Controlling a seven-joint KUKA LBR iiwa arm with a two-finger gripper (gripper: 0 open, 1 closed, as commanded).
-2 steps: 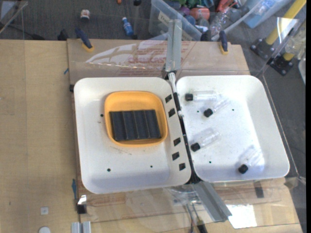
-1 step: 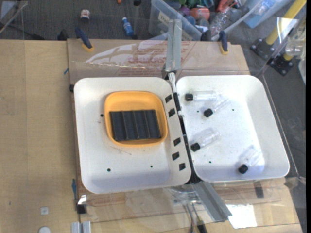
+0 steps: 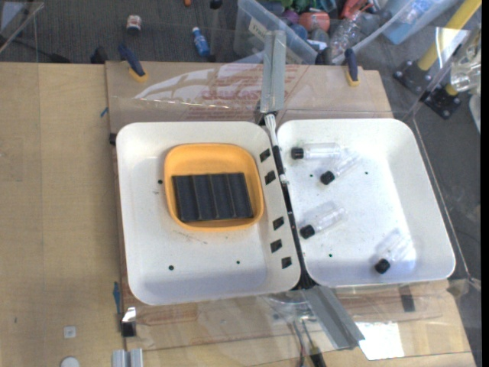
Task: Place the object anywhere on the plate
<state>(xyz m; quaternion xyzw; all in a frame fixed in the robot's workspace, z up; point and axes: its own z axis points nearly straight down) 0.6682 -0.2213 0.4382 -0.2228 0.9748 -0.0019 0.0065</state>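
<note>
While flat on plate, black block.

Wooden desk w/ two shallow white bins, left bin and right bin, set side by side, a metal rail running up from their seam. Beyond the desk's far edge, a clear tub of mixed colored toys; blue clamps grip that edge.
</note>
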